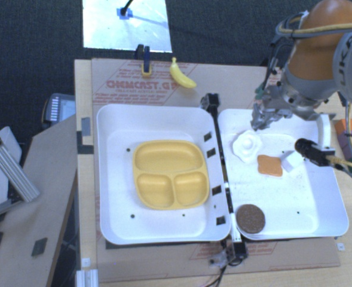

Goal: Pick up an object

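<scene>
The right bin holds a white fried-egg toy, an orange toast slice, a small pale block and a brown round cookie near its front left corner. My gripper hangs over the bin's back left part, just above and behind the egg toy. Nothing shows between its fingers. The arm's orange band is above it at the upper right.
The left bin holds a yellow divided plate. A toy banana and a clamp lie on the cardboard behind the bins. A black divider strip runs between the bins. A black part juts over the right bin.
</scene>
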Available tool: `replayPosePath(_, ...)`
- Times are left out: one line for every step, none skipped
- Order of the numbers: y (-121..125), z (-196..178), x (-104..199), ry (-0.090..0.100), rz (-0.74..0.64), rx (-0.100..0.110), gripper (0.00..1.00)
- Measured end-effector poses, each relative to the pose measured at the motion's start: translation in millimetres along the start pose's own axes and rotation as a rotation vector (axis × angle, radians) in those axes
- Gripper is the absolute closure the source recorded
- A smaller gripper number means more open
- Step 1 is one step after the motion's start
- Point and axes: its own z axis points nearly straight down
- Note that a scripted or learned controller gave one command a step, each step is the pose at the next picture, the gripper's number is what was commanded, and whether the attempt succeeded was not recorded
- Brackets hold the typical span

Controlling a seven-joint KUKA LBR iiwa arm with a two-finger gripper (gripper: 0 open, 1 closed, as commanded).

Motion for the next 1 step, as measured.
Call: replayPosePath(19.5, 19.0, 54.6, 0.000, 0.000, -0.001, 1.00)
